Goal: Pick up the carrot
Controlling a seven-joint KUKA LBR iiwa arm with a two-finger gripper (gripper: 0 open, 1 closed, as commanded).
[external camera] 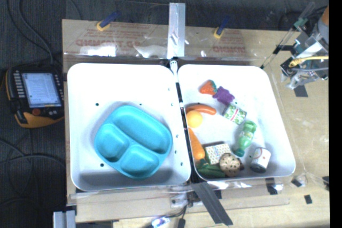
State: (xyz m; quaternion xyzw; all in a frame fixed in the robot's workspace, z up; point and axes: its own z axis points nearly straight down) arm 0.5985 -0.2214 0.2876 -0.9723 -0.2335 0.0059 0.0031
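where the right bin (275,115) meets the divider, i log the carrot (196,146): orange, tapered, lying lengthwise at the bin's lower left among toy foods. gripper (305,64) sits at the frame's upper right, outside the bins; i cannot tell how its jaws stand. left bin (80,93) holds a blue divided plate (133,140).

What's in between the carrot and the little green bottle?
In the camera view, a small checkered box lies between the carrot and the green bottle, with a round cookie just below it, all in the right bin.
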